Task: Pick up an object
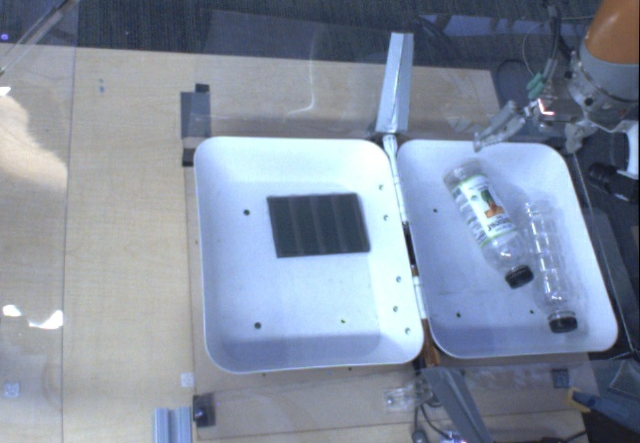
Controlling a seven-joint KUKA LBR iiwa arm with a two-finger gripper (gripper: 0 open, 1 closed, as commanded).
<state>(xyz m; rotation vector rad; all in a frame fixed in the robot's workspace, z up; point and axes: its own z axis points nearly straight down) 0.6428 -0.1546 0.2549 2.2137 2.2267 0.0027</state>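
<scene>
Two clear plastic bottles with black caps lie in the right bin point(590, 331). One bottle point(487, 219) carries a green and orange label and points its cap toward the front. The other bottle point(545, 261) is unlabelled and lies just to its right, touching it or nearly so. A dark grey ribbed rectangular pad point(318, 224) lies flat in the left bin point(230, 311). My gripper point(512, 121) hangs at the back rim of the right bin, up and away from both bottles, with nothing seen in it. The orange band point(615, 26) of the arm is at the upper right.
A metal divider post point(395, 81) stands behind the seam between the bins. Cables and brackets point(545, 81) crowd the area behind the right bin. The wooden bench point(100, 231) stretches to the left, with clear plastic sheeting over it.
</scene>
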